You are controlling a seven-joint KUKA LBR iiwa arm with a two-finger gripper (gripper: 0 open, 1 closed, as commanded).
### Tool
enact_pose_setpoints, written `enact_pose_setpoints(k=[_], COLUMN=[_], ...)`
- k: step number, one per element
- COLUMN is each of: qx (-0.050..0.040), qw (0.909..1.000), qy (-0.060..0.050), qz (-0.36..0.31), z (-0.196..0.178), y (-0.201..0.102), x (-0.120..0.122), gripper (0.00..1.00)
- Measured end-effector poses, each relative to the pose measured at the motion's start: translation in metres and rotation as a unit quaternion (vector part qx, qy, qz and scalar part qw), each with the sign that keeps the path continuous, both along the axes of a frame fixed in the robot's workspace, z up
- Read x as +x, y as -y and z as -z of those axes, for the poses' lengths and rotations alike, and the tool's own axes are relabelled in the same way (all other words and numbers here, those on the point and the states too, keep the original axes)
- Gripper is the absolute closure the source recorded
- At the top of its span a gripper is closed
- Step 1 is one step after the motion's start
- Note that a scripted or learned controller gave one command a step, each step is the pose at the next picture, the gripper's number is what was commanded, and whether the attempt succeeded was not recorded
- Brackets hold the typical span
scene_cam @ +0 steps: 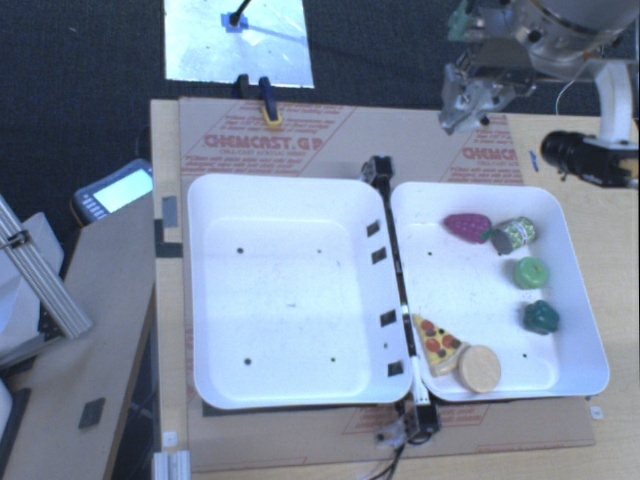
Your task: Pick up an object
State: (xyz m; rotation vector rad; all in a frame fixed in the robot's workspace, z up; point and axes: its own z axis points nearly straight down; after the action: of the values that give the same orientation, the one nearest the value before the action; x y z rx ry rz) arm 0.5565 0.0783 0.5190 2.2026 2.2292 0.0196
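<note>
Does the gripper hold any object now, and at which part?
Nothing is held: the grey two-finger gripper hangs above the bench, beyond the right white bin.

The arm (575,8) has a rounded grey body with an orange band showing at the frame's top edge. Below it sits a boxy silver-grey wrist block (505,53) with a small green part (458,23) on one side and thin dark cables running up from it. The end effector (462,113) is pale metallic grey, angular, and tapers to short light-coloured tips.
</note>
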Motion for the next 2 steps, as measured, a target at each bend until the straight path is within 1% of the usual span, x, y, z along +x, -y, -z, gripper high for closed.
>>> enact_pose_setpoints(k=[1,2], qx=[-0.0003,-0.0008], qw=[1.0000,1.0000], qy=[-0.008,-0.006], qz=[-0.003,0.003], z=[0.040,0.027], y=[-0.126,-0.139], x=[-0.017,-0.024], gripper=[1.00,1.00])
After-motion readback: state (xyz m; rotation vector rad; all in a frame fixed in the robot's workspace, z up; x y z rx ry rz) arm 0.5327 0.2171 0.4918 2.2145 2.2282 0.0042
